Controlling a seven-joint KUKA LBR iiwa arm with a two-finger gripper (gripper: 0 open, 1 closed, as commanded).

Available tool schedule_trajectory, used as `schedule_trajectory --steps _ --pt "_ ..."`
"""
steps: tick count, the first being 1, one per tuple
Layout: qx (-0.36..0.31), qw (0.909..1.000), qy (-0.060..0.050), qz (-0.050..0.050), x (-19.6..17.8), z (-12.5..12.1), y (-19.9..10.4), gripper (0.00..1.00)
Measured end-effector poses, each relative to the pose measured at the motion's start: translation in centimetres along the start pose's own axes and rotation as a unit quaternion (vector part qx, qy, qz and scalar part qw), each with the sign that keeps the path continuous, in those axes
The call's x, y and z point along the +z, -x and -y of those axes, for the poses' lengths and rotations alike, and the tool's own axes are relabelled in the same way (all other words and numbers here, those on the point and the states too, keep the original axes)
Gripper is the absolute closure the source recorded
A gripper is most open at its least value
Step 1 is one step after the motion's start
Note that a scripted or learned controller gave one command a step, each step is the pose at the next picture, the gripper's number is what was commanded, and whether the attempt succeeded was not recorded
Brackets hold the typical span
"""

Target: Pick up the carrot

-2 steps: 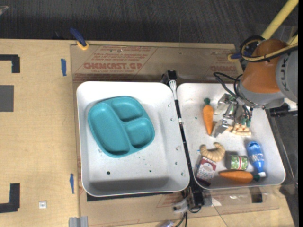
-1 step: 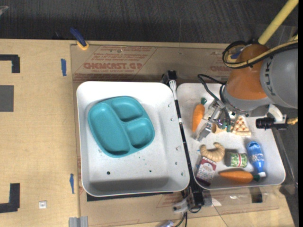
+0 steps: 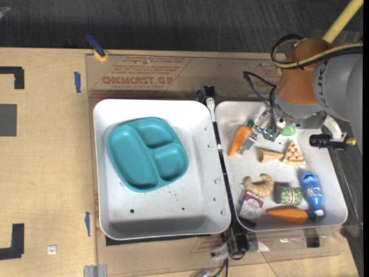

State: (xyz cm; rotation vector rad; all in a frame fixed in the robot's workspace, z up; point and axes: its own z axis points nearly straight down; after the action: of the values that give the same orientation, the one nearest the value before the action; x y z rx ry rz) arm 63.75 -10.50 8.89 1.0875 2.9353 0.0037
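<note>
Wooden worktop carries two white bins; in the left bin we see a teal divided tray. In the right bin, our hand is low beside a carrot, near or touching it; whether it has closed we cannot tell. A second carrot lies near the front wall. We judge nothing lifted yet; grasp and raise remain.

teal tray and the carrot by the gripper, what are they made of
Teal tray: looks like moulded plastic, matte, one even colour with soft rounded compartments. Carrot: likely toy plastic or rubber, smooth uniform orange with a green tip; the view leaves it open.
</note>
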Motion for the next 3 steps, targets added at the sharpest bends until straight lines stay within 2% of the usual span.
schedule_trajectory --steps 1,2,3 --pt "0.124 0.9922 0.0 0.0 -0.2 3.8 -6.0 0.0" --pt "0.233 0.9725 -0.001 0.0 0.0 1.3 -1.6 0.0" --pt "0.226 0.974 -0.006 -0.004 0.1 -1.5 1.2 0.0"
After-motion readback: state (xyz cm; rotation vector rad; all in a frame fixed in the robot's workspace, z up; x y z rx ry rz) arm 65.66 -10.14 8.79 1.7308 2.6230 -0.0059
